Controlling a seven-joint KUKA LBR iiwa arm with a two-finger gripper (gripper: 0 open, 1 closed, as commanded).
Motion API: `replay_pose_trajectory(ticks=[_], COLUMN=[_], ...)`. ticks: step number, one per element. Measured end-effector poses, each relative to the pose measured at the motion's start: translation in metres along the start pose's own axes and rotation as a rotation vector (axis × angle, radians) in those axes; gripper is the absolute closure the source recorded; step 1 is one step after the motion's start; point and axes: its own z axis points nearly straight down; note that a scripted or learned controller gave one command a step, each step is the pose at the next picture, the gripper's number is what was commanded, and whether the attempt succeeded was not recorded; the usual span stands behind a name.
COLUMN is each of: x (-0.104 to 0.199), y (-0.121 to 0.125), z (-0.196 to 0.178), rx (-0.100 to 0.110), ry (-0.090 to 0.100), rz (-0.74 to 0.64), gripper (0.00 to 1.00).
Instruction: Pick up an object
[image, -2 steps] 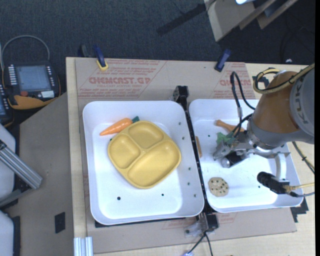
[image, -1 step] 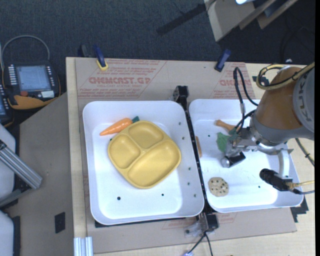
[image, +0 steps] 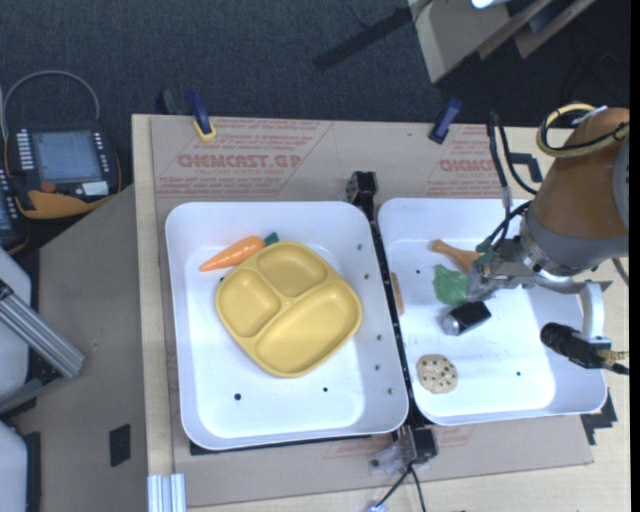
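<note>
- The gripper hangs low in the right bin, its tip at the green toy; whether it is wide or closed I cannot tell.
- A cookie lies near, an orange piece behind.
- Step, likely: reaching to grasp. Next: close on the toy, then lift straight up.
</note>
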Motion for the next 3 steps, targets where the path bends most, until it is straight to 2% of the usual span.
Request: replay_pose_trajectory(ticks=[1, 2, 3], x=[0.0, 0.048, 0.11], y=[0.002, 0.022, 0.043], z=[-0.054, -0.063, -0.058], rx=[-0.002, 0.002, 0.003], ry=[0.0, 0.002, 0.004], rz=[-0.002, -0.006, -0.008], gripper=[1.0, 1.0, 1.0])
